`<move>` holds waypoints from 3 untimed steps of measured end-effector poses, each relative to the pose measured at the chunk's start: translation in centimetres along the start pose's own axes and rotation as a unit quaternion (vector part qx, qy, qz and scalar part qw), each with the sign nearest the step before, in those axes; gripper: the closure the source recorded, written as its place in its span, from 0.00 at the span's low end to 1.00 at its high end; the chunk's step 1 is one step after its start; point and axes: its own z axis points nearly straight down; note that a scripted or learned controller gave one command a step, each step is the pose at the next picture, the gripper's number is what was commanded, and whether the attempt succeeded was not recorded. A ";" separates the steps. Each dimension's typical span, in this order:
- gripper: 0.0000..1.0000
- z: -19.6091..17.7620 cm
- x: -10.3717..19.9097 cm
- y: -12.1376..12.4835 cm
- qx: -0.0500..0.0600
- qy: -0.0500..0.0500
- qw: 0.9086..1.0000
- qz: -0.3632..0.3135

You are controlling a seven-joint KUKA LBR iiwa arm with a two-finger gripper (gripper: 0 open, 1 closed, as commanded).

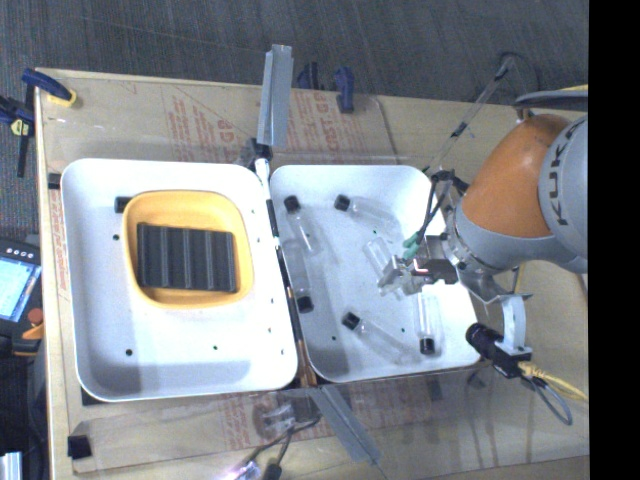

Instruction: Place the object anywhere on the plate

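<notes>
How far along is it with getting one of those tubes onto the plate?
Nothing looks placed: the yellow plate in the left bin carries only its dark rack. The tool is low in the right bin among the clear tubes. Grasping, carrying and placing remain.

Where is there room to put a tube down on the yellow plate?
The plate has a dark ribbed insert across its middle; its bare yellow rim is widest above that. The left bin has open white floor below the plate. The right bin is crowded with tubes and the gripper.
</notes>
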 end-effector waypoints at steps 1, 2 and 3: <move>1.00 -2.0 5.4 4.1 0.000 0.000 0.998 -0.059; 1.00 2.2 12.8 8.2 0.001 0.000 0.988 -0.156; 0.00 2.2 12.8 8.2 0.001 0.000 0.988 -0.156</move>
